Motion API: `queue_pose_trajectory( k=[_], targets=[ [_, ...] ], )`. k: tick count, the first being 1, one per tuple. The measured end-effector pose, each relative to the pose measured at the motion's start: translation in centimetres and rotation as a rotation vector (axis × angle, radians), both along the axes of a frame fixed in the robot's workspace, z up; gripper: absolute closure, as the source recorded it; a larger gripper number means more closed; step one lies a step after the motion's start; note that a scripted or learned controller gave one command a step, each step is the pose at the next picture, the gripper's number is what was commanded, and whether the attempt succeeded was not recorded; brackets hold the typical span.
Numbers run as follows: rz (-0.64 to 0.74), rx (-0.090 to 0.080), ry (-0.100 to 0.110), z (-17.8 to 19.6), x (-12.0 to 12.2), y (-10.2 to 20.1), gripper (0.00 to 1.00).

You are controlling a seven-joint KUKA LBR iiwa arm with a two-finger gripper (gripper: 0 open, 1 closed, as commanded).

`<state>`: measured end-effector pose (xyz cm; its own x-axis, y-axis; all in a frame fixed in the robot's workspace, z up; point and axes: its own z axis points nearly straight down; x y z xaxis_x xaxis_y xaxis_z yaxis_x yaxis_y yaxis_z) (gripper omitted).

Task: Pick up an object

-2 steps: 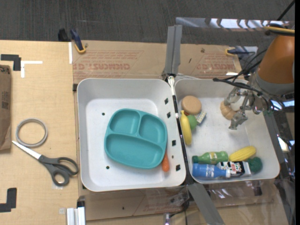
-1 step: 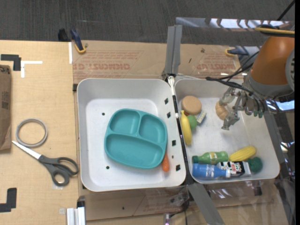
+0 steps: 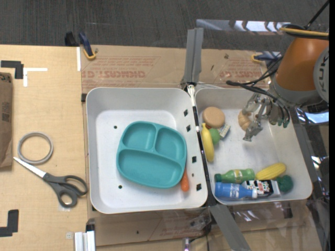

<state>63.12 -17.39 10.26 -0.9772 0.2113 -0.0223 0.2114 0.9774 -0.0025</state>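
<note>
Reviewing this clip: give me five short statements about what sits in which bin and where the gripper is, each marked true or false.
1. The teal divided plate lies in the left bin. True.
2. The scissors lie inside the right bin. False: they lie on the bench left of both bins, below the tape roll.
3. The gripper is over the right bin. True.
4. The blue bottle lies in the left bin. False: it lies along the right bin's near edge.
5. The corn cob rests on the teal plate. False: it is in the right bin, above the blue bottle.
</note>
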Motion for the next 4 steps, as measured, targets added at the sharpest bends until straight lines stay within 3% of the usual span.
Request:
queue_pose_trajectory(
  k=[1, 2, 3, 4],
  targets=[
    [-0.187, 0.009, 0.004, -0.3, 0.7, 7.4, 0.0],
    [-0.184, 0.006, -0.003, 0.8, 0.9, 7.3, 1.0],
    [-0.241, 0.009, 0.015, 16.9, 0.7, 12.1, 1.0],
    [-0.238, 0.007, 0.013, 17.8, 0.8, 12.1, 1.0]
  ],
)
